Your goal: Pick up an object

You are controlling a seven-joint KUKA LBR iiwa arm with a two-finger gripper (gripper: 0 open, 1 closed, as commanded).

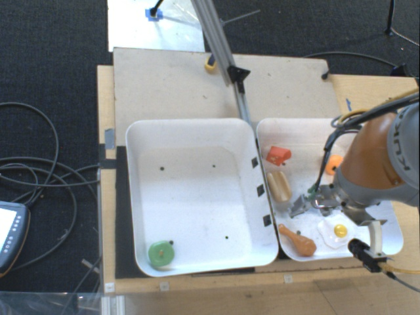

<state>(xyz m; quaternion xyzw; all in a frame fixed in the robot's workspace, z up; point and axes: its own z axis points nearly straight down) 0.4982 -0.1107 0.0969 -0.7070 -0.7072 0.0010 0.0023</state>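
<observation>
Over the right bin, gripper beside bread roll.

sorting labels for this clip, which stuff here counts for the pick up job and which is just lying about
Job:
two-finger gripper
red block
tan bread roll
orange drumstick toy
fried egg toy
orange ball
green round toy
two white bins

Lying about:
black floor cables
grey pole
handheld screen
</observation>
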